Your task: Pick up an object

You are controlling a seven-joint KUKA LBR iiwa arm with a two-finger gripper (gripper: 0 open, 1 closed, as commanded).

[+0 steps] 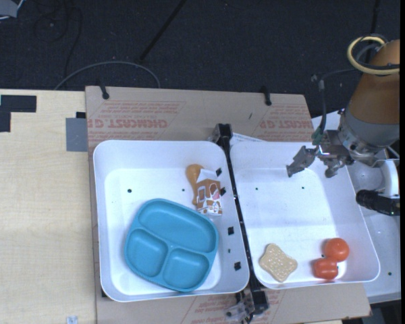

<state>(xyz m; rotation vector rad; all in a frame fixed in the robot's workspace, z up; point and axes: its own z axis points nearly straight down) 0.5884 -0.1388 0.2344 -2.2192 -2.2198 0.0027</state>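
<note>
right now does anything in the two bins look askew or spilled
Nothing looks spilled or damaged. The blue three-compartment plastic tray sits turned at an angle in the left white bin, with a small printed packet beside it. The toast-shaped piece and two red tomato-like pieces lie in the right white bin.

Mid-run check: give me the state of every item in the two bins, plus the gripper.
Blue tray: flat, right way up, left bin, compartments bare.
Snack packet: crumpled, by the divider, touching the tray's far edge.
Cracker: flat, right bin, near edge.
Two tomatoes: touching each other, near right corner.
Gripper: over the right bin's far side, jaws open, holding nothing.
</note>
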